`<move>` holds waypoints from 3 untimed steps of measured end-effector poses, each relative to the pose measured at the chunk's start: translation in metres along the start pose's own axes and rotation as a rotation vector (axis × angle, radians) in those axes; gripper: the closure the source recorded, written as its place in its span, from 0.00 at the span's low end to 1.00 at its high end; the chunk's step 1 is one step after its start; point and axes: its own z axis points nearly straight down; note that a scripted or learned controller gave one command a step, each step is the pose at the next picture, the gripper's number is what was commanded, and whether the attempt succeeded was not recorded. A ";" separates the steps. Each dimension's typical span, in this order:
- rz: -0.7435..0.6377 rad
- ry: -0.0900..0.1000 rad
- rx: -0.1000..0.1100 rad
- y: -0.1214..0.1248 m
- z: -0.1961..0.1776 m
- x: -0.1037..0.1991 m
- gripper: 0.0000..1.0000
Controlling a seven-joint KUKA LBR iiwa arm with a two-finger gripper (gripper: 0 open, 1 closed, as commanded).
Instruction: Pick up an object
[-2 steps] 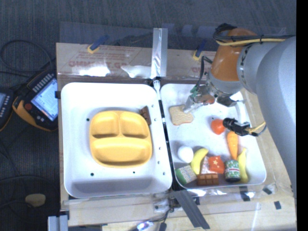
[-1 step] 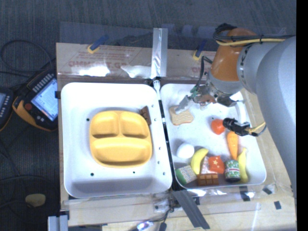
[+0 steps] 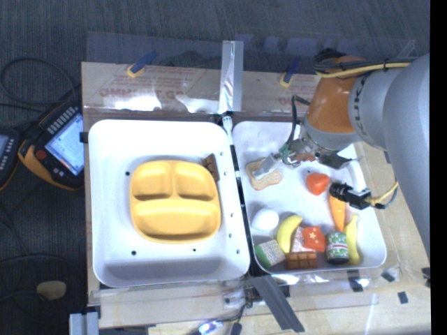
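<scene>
The tan bread-slice-shaped toy (image 3: 265, 175) lies in the right white bin (image 3: 374, 255), just left of and slightly below the two-finger gripper (image 3: 288, 153), almost touching its tip. Its long axis runs toward the gripper, rising to the right. Whether the gripper is spread or closed cannot be told. The grey arm (image 3: 391, 110) covers the bin's upper right corner. To the gripper's lower right sits a red rounded toy (image 3: 318, 183), apart from it.

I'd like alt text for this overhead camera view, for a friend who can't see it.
A grey robot arm lowers its gripper over a tan toy in the right bin, which holds toy food. The left bin holds a yellow tray.
</scene>
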 end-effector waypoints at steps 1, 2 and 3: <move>0.157 0.005 0.021 -0.093 -0.047 -0.077 0.00; 0.229 0.013 0.015 -0.094 -0.006 -0.080 0.00; 0.228 0.012 0.017 -0.094 -0.014 -0.080 1.00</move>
